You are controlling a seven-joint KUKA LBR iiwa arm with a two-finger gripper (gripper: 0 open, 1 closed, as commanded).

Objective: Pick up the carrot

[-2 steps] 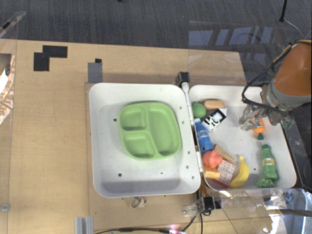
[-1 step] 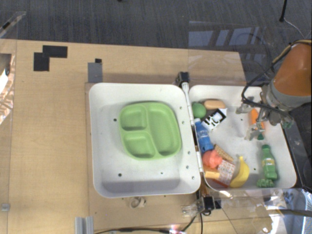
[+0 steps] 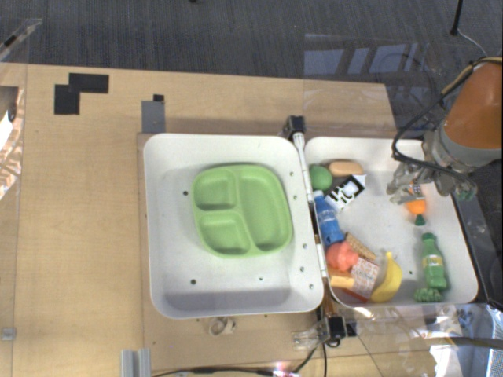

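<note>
The carrot [image 3: 416, 206] is a short orange piece with a small green top, lying in the upper right part of the right bin [image 3: 464, 234]. My gripper [image 3: 415, 185] hangs right over the carrot's upper end and hides part of it. From this angle I cannot make out whether the carrot is held or merely lies under the gripper. The grey arm with its orange band [image 3: 475, 116] reaches in from the right.
The right bin also holds a green bottle [image 3: 431, 264], a banana [image 3: 388, 278], a blue bottle [image 3: 327, 223], a green ball [image 3: 320, 177], a tan roll [image 3: 346, 167] and a black-and-white item [image 3: 346, 190]. A green divided plate [image 3: 240, 210] lies in the left bin [image 3: 169, 273].
</note>
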